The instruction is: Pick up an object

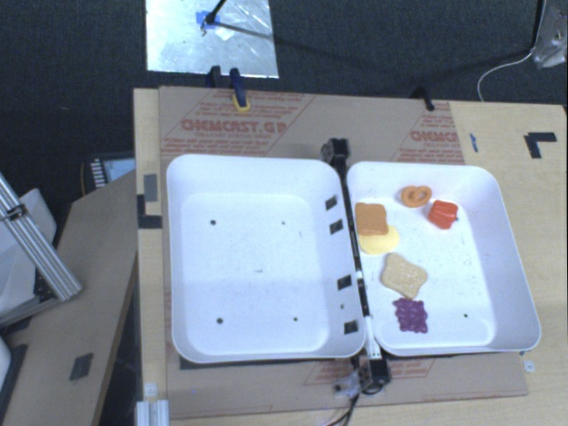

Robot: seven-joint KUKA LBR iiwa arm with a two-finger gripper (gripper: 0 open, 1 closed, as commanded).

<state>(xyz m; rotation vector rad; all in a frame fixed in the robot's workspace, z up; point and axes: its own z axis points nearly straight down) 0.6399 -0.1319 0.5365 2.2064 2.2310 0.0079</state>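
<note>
The right bin (501, 238) holds several small toy foods. An orange ring-shaped piece (414, 195) lies near its back, with a red pepper-like piece (443, 213) just right of it. An orange-brown square (371, 218) rests against the bin's left wall, overlapping a pale yellow piece (380, 240). In front of those lies a tan toast slice (404, 276), and a purple grape cluster (410, 315) sits nearest the front edge.
The left bin (253, 260) sits beside the right one, joined by a black clipped seam (348, 238). Both rest on a cardboard sheet (266, 122). A shiny metal plate (211, 23) lies at the back; an aluminium rail (31, 247) stands at the left.
</note>
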